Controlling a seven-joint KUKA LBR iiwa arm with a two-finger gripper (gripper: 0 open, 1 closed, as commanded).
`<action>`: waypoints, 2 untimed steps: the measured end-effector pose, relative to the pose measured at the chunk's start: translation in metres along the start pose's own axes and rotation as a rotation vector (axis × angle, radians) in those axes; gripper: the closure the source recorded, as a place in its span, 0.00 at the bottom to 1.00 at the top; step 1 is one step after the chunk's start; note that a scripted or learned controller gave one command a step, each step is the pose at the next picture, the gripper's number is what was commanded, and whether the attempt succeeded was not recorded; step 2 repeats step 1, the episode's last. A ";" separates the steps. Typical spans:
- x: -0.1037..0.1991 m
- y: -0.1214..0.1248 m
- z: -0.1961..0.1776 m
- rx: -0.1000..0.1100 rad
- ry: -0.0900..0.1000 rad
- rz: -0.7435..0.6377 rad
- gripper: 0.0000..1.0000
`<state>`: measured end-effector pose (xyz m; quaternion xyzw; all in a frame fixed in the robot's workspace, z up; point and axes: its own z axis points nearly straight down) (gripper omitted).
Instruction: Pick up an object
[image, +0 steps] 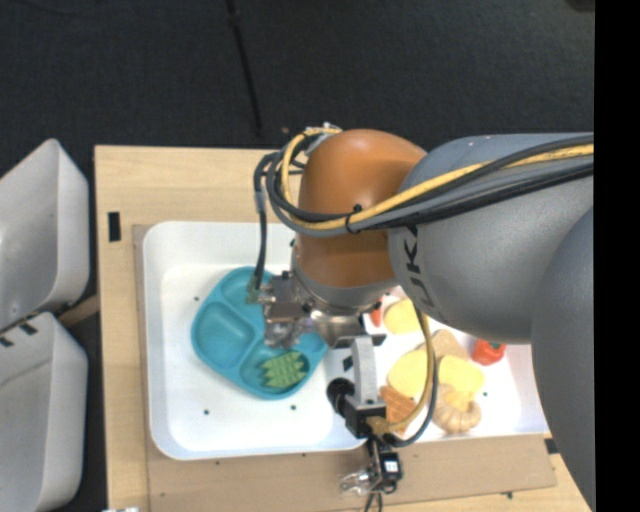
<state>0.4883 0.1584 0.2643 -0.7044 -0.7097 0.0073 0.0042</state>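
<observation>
I read the hand (283, 335) low over the blue tray (225, 330) in the white bin (180, 420). The green leafy piece (282, 371) lies just at 6 o'clock of the hand, on the tray. I cannot tell its state.

Leafy piece (282, 370) on tray (225, 330) in left bin (180, 420)

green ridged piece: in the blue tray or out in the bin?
In. The green ridged piece lies inside the blue divided plastic tray, in its near compartment.
</observation>
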 end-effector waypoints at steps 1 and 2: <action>0.029 0.035 -0.139 -0.033 0.010 0.002 1.00; 0.029 0.035 -0.139 -0.033 0.010 0.002 1.00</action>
